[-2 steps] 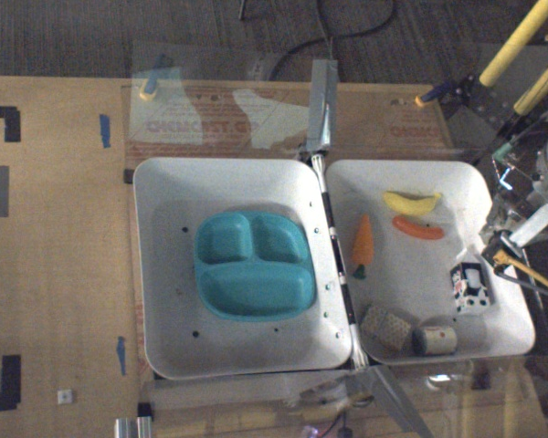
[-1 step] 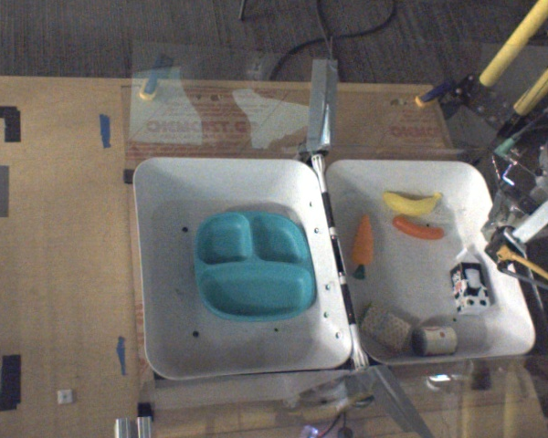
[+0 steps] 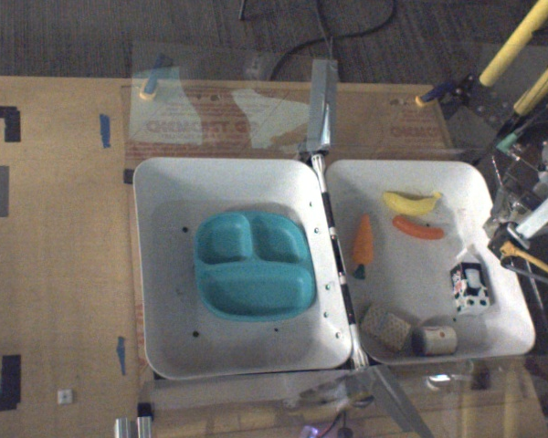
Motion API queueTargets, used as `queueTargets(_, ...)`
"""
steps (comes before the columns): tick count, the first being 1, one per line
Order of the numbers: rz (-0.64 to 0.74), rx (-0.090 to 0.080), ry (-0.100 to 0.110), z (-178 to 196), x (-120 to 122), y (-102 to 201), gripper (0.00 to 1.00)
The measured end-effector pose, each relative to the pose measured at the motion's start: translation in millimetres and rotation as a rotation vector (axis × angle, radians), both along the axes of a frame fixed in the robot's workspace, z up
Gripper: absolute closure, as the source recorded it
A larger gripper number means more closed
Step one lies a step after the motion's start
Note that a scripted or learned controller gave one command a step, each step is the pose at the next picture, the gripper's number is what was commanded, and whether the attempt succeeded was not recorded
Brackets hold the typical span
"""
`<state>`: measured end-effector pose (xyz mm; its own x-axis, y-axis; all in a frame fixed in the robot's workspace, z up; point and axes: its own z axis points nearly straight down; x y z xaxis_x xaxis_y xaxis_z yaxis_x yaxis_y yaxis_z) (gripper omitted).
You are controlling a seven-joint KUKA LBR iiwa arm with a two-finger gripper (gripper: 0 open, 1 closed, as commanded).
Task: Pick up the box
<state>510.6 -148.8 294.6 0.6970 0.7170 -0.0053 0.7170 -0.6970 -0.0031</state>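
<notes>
At the near edge of the right bin (image 3: pixel 507 336) we record a tan block (image 3: pixel 388 328) and, just beside it toward the near right corner, a short grey-brown cylinder (image 3: pixel 436 339); the two lie close together, but we cannot tell whether they touch. The box (image 3: pixel 470 287), white with dark printed markings, lies a little farther in, close to the right edge of the same bin and apart from both items. The gripper (image 3: pixel 516 234) sits at that right edge, over the rim and near the box but not on it; we cannot tell whether it is open or closed, since the assembly is a cluttered mass there. The left bin (image 3: pixel 155 272) carries a teal divided plate (image 3: pixel 253 265) about its centre. In the right bin, a carrot (image 3: pixel 362 244) lies along the left edge, tip toward the near side. Farther back we note an orange sausage (image 3: pixel 418 229) and, just beyond it toward the far edge, a banana (image 3: pixel 411 202). Past both bins, a clear plastic sheet (image 3: pixel 210 112) lies on the desk (image 3: pixel 55 272), and a dark cable (image 3: pixel 352 12) loops across the floor beyond.
</notes>
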Motion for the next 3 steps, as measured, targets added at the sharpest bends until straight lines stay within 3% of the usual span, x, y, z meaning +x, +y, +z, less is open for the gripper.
queueTargets(1,-0.457,0.002,-0.001,-43.5,-31.4,-34.4,1.0)
queueTargets(2,-0.434,0.0,-0.004,3.4,7.3,-62.5,1.0)
queueTargets(3,-0.43,-0.001,-0.002,12.9,8.0,-61.3,1.0)
